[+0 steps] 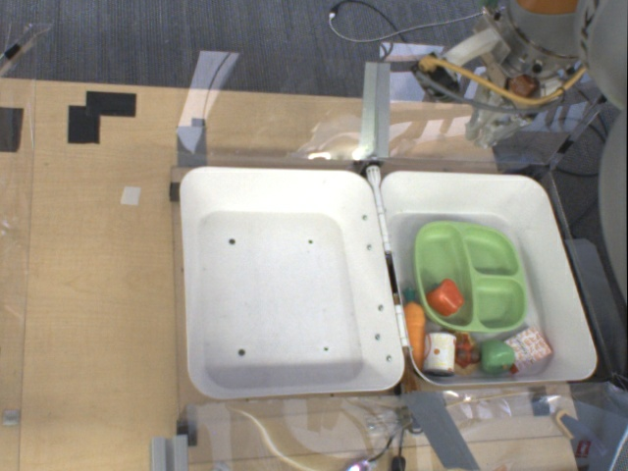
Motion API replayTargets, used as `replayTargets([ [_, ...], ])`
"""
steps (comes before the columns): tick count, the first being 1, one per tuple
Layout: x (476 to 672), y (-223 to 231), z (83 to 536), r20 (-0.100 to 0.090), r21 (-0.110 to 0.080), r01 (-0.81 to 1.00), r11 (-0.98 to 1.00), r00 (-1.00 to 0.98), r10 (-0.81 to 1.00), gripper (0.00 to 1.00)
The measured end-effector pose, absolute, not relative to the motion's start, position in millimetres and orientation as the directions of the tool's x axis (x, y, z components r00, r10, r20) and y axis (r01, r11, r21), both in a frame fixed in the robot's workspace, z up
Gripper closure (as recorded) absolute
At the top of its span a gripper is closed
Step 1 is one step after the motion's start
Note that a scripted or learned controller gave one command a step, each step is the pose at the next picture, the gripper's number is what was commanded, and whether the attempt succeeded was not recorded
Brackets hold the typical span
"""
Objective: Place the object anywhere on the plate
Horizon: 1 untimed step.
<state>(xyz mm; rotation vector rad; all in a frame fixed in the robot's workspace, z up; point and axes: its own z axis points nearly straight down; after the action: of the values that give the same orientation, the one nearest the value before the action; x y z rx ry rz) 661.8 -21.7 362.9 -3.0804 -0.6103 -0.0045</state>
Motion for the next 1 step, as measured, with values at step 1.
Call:
replayTargets([
  [1,646.3,-13.1,379.1,0.003,0.000,0.456,-0.890,0.890,0.456,1.00],
])
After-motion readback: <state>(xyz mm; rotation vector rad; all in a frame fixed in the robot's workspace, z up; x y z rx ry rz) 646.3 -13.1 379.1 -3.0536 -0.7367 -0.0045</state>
